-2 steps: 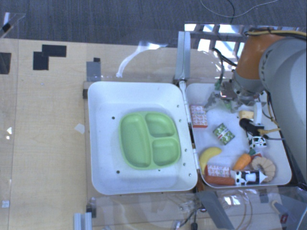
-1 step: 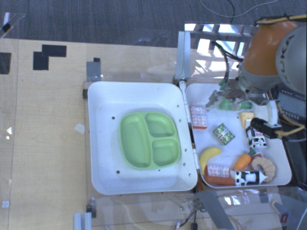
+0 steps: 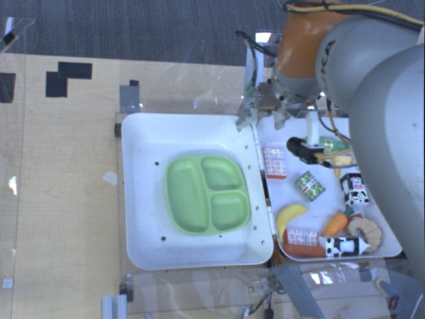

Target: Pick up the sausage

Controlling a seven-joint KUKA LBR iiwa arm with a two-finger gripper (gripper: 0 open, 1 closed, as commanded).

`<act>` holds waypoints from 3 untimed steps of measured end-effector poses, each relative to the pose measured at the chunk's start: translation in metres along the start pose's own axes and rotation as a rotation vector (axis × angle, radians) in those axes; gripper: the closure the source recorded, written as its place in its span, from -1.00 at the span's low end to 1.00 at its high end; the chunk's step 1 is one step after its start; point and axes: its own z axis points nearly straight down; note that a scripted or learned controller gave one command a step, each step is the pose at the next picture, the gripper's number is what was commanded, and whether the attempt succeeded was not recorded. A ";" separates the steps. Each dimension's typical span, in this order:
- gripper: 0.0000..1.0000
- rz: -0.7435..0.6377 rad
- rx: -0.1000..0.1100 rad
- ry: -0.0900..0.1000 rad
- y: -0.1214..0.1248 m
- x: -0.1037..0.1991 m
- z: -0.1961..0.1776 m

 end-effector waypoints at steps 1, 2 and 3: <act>-1.00 -0.122 0.001 -0.001 -0.003 -0.048 0.000; -1.00 0.380 0.004 -0.001 -0.036 0.056 0.001; -1.00 0.355 -0.005 0.007 -0.033 0.119 0.077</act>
